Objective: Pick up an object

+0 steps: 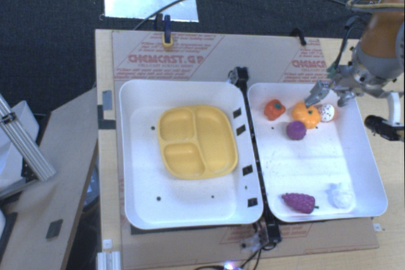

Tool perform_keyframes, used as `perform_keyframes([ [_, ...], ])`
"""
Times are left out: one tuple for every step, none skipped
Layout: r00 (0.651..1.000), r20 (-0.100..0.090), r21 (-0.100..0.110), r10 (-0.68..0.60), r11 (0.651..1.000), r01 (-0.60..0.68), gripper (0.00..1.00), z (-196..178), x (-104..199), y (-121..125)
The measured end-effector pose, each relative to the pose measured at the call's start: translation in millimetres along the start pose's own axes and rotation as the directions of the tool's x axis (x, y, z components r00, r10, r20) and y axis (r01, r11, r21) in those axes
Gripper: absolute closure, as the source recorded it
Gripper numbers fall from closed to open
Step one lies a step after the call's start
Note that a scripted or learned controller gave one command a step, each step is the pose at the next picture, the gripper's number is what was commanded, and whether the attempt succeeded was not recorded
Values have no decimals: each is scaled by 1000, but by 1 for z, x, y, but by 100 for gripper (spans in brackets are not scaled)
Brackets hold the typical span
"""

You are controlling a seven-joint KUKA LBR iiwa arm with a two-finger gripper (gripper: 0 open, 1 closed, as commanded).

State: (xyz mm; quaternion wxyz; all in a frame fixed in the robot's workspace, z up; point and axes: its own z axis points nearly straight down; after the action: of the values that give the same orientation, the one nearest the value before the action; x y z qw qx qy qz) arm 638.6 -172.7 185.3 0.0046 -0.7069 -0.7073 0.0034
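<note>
Gripper parked over the far end of the right bin, right on top of the toy cluster.

The gripper (318, 95) comes in from the right with its fingers spread, nothing between them, tips just above the orange toy fruit (306, 115). That fruit sits in a tight bunch: white spotted ball (326, 113) touching it on the right, purple ball (295, 130) just beside it toward the near side, small orange-red toy (274, 109) a bit apart on the left. Not much room around there, since the right bin (367, 161) has its far wall close behind. The middle of that bin's floor is open, with a purple bumpy toy (299, 202) and a white lump (342, 196) near the front edge. The left bin (136, 136) holds a yellow divided tray (197, 141) in its middle.
</note>
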Motion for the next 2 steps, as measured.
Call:
perform_keyframes([
  [1000, 2, -13, -3, 1000, 3, 0, -8, 0, 3],
  [1000, 2, -12, -6, 1000, 6, 0, 34, 6, 6],
])
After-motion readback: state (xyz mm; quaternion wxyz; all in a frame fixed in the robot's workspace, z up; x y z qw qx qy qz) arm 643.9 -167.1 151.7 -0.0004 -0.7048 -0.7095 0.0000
